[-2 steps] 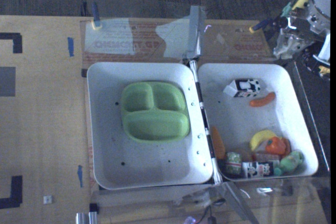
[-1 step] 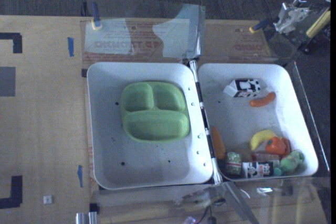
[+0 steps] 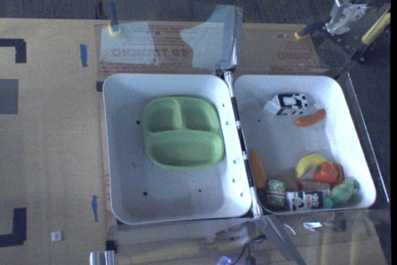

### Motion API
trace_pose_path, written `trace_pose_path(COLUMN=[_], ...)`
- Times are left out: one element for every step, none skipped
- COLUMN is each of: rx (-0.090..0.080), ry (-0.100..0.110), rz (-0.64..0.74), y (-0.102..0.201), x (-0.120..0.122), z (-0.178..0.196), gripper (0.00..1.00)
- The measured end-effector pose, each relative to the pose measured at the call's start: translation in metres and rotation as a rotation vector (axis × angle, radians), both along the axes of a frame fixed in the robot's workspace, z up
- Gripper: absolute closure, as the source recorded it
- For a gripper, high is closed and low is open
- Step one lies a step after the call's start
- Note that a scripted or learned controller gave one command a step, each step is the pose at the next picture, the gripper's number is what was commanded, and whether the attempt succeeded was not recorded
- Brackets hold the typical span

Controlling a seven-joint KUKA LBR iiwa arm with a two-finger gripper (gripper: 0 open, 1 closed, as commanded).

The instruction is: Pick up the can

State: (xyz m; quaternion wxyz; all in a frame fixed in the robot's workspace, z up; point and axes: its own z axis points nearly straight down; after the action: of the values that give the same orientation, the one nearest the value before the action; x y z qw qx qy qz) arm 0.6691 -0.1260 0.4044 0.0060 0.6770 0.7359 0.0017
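Observation:
A small can [image 3: 276, 192] with a greenish label stands in the right bin [image 3: 347, 110], in its near left corner. It is wedged between an orange carrot [image 3: 257, 169] and a white, black and red carton [image 3: 306, 200] that lies on its side. My gripper [image 3: 355, 4] is at the top right of the view, beyond the far right corner of the right bin and well away from the can. Nothing shows in it.
A cow-patterned carton [image 3: 288, 103] and an orange sausage [image 3: 309, 118] lie at the back of the right bin. A banana [image 3: 309, 163], a red pepper [image 3: 327, 172] and a green toy [image 3: 346, 190] crowd the near right corner. A green divided plate [image 3: 183, 131] sits in the left bin [image 3: 121, 164].

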Motion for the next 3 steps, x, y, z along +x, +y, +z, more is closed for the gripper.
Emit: trace_pose_path(rx=[-0.003,-0.006,-0.009], ry=[-0.006,-0.012,-0.018], rz=[0.005,0.009,0.014], y=[0.002,0.005,0.007], x=[0.001,0.003,0.004], z=[0.012,0.023,0.035], gripper=[1.00,1.00,1.00])
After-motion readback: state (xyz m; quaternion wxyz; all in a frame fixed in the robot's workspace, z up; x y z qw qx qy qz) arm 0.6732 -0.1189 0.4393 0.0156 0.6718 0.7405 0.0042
